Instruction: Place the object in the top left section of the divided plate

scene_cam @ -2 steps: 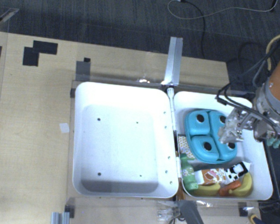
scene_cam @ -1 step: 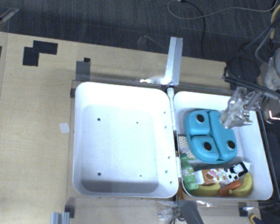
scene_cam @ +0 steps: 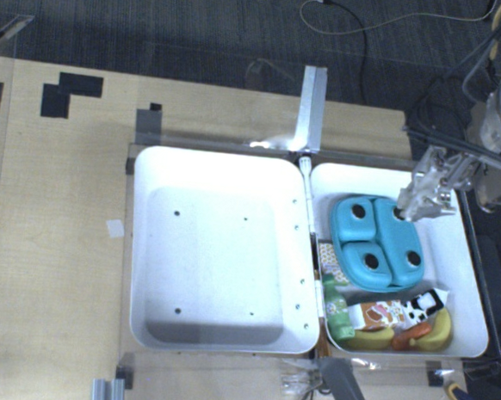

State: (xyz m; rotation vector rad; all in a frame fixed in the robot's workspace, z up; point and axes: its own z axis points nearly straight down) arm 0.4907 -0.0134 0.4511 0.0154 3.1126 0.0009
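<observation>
Two shallow white plastic bins sit side by side on the pale wooden desk [scene_cam: 48, 248]: the left bin [scene_cam: 215, 321] and the right bin [scene_cam: 473, 281]. One blue plastic divided plate [scene_cam: 376, 244] lies in the right bin; it has four sections, and three of them each show one dark spot. One white carton printed with pictures [scene_cam: 384, 315] lies below the plate, with one black-and-white item [scene_cam: 424, 303] beside it, though what that item is cannot be told. Yellow banana-like toys [scene_cam: 395, 337] lie along the bin's lower wall; their number cannot be told. One metal two-finger hand [scene_cam: 412, 205] is at the plate's upper right.
</observation>
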